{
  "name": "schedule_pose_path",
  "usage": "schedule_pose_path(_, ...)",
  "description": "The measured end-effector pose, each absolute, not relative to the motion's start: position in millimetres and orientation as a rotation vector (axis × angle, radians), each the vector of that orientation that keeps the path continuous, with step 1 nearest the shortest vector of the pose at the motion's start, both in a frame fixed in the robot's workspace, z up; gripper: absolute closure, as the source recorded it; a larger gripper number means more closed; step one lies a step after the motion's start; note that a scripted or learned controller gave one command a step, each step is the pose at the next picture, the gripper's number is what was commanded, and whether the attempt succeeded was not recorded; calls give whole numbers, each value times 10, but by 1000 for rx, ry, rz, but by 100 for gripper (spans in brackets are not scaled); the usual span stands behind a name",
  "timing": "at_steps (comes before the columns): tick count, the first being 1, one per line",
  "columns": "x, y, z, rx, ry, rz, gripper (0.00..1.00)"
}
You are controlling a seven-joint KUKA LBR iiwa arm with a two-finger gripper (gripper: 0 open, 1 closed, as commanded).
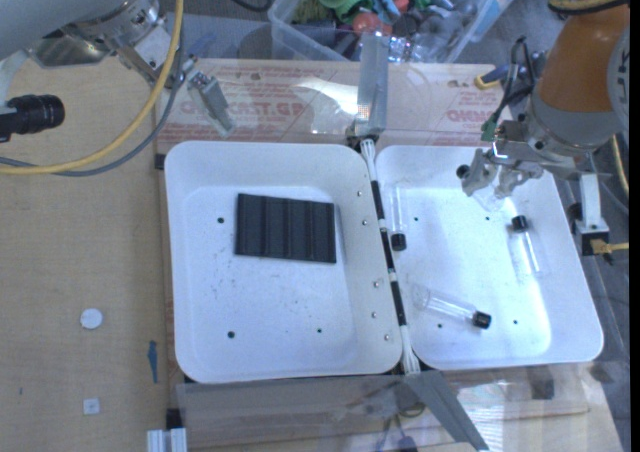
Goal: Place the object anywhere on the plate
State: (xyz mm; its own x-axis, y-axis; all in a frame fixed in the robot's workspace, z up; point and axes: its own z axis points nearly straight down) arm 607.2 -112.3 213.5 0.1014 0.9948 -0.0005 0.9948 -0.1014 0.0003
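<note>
Camera view: gripper [497, 180] hovers over the right bin's [570, 335] back edge, finger state indeterminate; clear tubes [522, 245] may slip before reaching the black plate [286, 228].

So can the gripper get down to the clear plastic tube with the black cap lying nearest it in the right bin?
Probably yes. The gripper hangs above the right white bin, and the clear black-capped tube lies in the open below it, apart from the other tubes.
</note>
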Motion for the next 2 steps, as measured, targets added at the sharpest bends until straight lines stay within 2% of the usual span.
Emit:
schedule_pose_path(1,5616,-826,2212,1681,2657,0,100)
schedule_pose_path(2,4825,-246,2014,1675,2660,0,100)
